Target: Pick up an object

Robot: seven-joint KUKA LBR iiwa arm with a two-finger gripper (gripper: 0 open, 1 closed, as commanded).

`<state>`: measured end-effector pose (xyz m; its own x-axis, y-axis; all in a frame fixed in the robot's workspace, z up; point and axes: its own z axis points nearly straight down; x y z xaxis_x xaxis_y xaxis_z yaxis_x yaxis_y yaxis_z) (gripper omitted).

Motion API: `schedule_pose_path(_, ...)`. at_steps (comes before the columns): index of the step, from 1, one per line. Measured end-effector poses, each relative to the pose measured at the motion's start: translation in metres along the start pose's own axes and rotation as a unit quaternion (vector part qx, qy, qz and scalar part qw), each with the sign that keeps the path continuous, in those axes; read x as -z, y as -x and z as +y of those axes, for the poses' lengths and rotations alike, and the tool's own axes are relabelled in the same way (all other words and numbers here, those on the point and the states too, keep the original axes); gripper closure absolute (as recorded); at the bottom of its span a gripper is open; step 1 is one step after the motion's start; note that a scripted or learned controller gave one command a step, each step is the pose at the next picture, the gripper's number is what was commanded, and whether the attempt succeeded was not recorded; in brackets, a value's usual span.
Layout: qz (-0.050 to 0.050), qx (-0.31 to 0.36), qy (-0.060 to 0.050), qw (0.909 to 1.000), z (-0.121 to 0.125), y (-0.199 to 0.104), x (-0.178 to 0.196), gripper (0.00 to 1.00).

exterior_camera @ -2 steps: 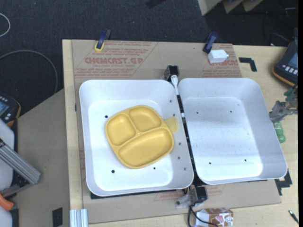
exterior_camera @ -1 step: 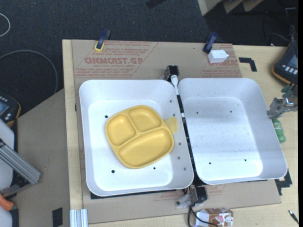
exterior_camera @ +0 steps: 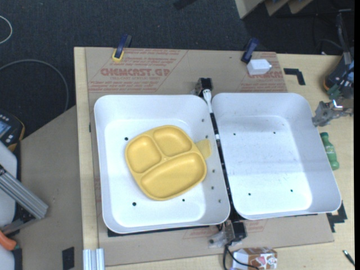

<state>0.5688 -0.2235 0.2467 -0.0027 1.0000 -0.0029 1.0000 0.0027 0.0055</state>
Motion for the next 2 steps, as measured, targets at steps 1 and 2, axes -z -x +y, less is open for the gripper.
schedule_pose_path(1,0.0,-0.001,0.0,1.0,-0.013,0.0,0.016,1.0)
schedule_pose_path(2,0.0,0.0,0.001,1.0,0.029,0.0,0.041,1.0)
